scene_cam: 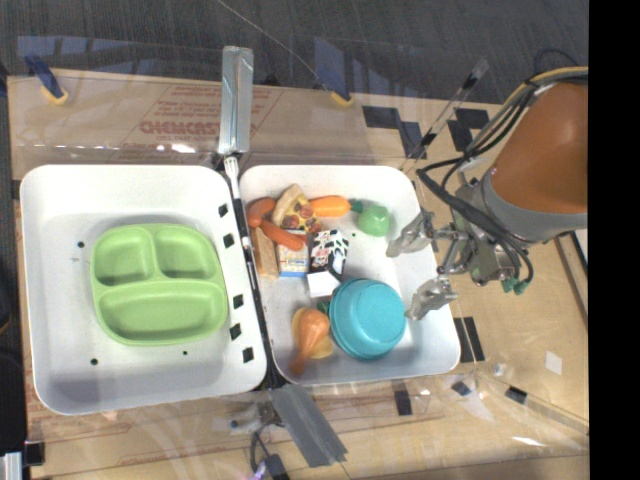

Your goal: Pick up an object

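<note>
Camera view, looking down at a slant: the grey arm with its orange band [545,148] reaches in from the right, and its pincer [418,266] hangs over the right-hand edge of the right shallow white bin [435,343]. The two metal fingers [408,236] are spread wide with nothing between them, one toward the far side of the bin and one nearer, just beside the round teal plastic bowl [367,317].

The bowl sits upside down or on its side in the near half of the bin, touching a small orange pear-shaped toy [312,334] on its left. It looks light and rigid, with a smooth, likely slippery wall; as a judgement, a grip across its rim or edge would hold better than one over the rounded body.

Farther back lies a loose heap: a small green rounded toy [373,219], an orange carrot-like toy [329,207], a red sausage-shaped toy [283,236], a slice-shaped toy with a printed top [293,206], a black-and-white patterned block [327,251] and a small white cube [322,284]. These seem to be light, stiff play foods. The green toy stands a little apart from the rest and close to the far finger, so it appears the easiest to close on cleanly.

The left white bin [45,298] holds a light green divided plastic tray [158,282]. Both bins rest on the pale wooden surface [540,368].
</note>
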